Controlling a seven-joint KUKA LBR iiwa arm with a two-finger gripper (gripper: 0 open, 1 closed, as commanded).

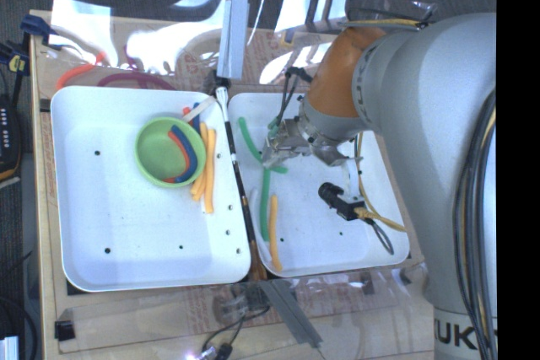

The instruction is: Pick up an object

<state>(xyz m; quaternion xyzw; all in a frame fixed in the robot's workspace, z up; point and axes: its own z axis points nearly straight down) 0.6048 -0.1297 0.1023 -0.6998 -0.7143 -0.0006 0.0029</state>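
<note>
Green sticks (pixel 263 211), three by my count, plus one orange stick (pixel 274 247) lie in the 3 o'clock bin (pixel 337 249), 6 to 9 o'clock of the tool (pixel 280 149); can't tell if it's open.

1. The left bin (pixel 110 215) is bare across its near half and left side, so there is open room there.
2. Its far right part is blocked by a green bowl (pixel 160 152), with orange sticks (pixel 205 173) just beside it on the right.
3. In the right bin (pixel 325 253), green strips (pixel 263 202) and an orange stick (pixel 276 244) crowd the left wall.
4. The arm (pixel 405 97) overhangs that bin's far right, and bare floor lies at its near middle.
</note>
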